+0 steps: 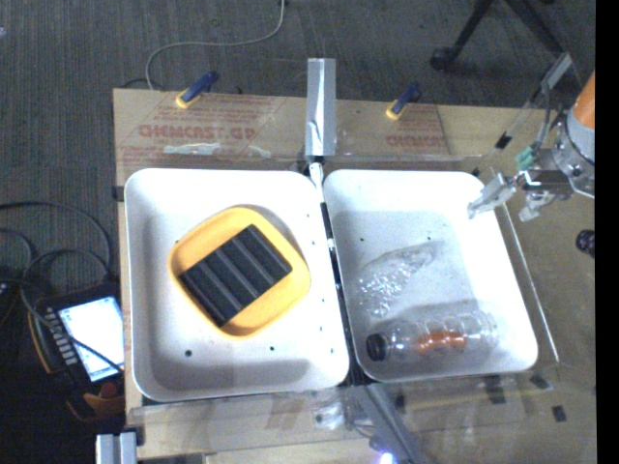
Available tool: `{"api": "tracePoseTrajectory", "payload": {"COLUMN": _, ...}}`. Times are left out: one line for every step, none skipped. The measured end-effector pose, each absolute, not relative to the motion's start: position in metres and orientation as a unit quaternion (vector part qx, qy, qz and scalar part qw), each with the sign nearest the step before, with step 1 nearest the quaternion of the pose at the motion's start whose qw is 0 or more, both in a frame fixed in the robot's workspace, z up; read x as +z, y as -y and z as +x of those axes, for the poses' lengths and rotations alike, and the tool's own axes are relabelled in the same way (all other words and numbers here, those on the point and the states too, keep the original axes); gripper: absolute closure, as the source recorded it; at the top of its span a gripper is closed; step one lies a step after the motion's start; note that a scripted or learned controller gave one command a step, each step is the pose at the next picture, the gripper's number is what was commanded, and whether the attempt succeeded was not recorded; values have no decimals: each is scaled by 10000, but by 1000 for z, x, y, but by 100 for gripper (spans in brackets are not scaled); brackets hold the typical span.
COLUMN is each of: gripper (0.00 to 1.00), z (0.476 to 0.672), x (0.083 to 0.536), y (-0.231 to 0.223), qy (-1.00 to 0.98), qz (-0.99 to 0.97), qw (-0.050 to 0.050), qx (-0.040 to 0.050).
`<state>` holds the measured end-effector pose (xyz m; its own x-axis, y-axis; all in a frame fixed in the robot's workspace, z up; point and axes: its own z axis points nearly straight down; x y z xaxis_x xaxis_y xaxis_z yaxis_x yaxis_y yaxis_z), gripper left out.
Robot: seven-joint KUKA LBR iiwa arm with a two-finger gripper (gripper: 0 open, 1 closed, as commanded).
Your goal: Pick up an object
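Dark carpet surrounds the bench, with a lit tablet [85,332] lying at the near left. Nearest in the right bin [503,259] lies a clear bottle [432,336], a crumpled clear bag [395,271] just beyond it. An orange pad with black ribs [240,271] sits in the left bin [155,211]. At the far right corner hovers the gripper [498,193]; its opening I cannot tell.

Orange band [586,104] above grey metallic wrist; tool [491,196] pale silver, green-tipped fitting beside it.
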<state>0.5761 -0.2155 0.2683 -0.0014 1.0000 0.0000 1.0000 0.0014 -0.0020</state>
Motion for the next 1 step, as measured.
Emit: {"api": "tracePoseTrajectory", "payload": {"gripper": 0, "z": 605, "x": 110, "y": 157, "qy": 7042, "qz": -7100, "qw": 14, "qx": 10}}
